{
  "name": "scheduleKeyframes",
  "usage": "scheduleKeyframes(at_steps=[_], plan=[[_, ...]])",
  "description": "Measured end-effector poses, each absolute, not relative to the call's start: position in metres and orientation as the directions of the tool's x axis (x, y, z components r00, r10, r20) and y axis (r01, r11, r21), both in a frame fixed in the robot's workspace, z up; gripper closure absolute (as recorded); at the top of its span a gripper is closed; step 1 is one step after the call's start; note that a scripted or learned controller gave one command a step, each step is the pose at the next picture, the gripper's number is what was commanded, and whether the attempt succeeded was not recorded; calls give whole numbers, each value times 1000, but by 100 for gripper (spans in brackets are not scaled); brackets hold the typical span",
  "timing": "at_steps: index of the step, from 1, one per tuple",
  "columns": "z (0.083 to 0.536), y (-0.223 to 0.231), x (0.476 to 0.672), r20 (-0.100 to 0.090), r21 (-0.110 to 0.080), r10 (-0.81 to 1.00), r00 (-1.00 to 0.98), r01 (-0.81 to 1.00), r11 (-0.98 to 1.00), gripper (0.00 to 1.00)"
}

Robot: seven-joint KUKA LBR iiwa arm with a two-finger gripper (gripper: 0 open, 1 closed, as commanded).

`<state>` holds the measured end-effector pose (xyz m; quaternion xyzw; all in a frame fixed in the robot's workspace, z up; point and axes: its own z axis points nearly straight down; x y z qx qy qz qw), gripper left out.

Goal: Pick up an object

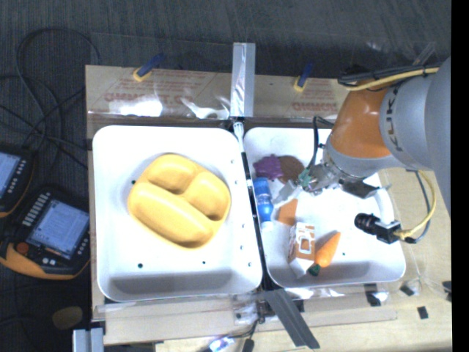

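The right bin (366, 271) holds a purple lump (268, 166), a brown piece (292, 166), a blue bottle (263, 199), an orange block (288, 212), a white and orange carton (303, 242) and a carrot (327, 248). My gripper (309, 180) hangs low over the back middle of this bin. It is just right of the purple lump and brown piece, and above the orange block. Its tip is small and partly hidden by the wrist. A large yellow rounded object (178, 199) lies in the left bin (110, 270).
The grey and orange arm (381, 130) covers the right bin's back right corner. A black cylinder on a yellow cable (372, 224) hangs over that bin's right side. A metal divider (242, 79) stands behind the bins. Handheld controllers (51, 229) lie at the far left.
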<state>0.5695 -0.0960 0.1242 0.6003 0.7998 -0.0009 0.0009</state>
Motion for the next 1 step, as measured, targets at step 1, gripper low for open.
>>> scheduleKeyframes(at_steps=[1], plan=[[90, -107, 538, -9, 11, 936, -351, 936, 352, 0]])
